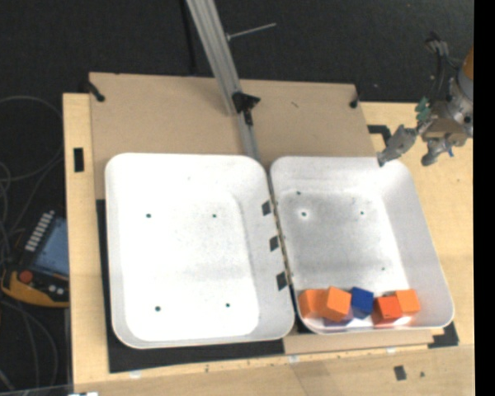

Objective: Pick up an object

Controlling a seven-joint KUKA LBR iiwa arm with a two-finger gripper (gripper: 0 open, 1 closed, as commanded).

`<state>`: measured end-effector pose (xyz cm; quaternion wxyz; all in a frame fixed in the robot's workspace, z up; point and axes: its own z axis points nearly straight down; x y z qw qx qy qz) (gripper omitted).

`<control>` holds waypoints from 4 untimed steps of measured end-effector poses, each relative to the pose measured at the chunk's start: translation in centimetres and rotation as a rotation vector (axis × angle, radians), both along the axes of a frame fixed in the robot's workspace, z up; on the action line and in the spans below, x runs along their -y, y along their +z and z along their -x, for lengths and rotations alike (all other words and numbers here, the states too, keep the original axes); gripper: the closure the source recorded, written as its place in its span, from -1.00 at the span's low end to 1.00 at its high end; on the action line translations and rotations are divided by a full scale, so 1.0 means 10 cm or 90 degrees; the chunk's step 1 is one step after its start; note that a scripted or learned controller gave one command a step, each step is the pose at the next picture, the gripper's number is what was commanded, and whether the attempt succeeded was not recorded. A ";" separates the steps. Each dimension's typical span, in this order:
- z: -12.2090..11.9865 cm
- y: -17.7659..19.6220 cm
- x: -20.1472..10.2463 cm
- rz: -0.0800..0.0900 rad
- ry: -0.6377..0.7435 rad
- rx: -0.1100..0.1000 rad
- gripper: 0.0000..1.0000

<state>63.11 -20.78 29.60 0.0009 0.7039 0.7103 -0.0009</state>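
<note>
Camera view. The two-finger gripper (412, 149) hangs at the upper right, over the bench just beyond the far right corner of the right-hand shallow white plastic bin (396, 190). Its two grey fingers are spread apart, with nothing between them. Only the wrist end of the arm is seen, at the right margin.

The task objects lie together along the near wall of the right-hand bin, well apart from the gripper. From left to right: an orange block (327, 303), a small blue cube (362, 299), and a second orange block (395, 305). The blue cube sits between the two orange blocks, close against both; whether it touches them cannot be told.

The left-hand shallow white plastic bin (190, 246) sits beside the right-hand one, their inner walls adjoining at three dark clips. Both bins rest on a tan wooden bench top (305, 118). A slanted grey metal rail (219, 52) runs from the top of the view down to the junction between the bins. Black cables and a handheld pendant with an orange body (41, 258) lie on the floor at left
</note>
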 end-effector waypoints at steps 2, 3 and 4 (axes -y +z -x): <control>1.06 -0.80 -0.54 -0.002 -0.003 0.002 -1.00; 1.01 -2.01 0.06 0.000 -0.008 0.002 -1.00; 1.17 -1.27 -0.40 -0.001 -0.002 0.005 -1.00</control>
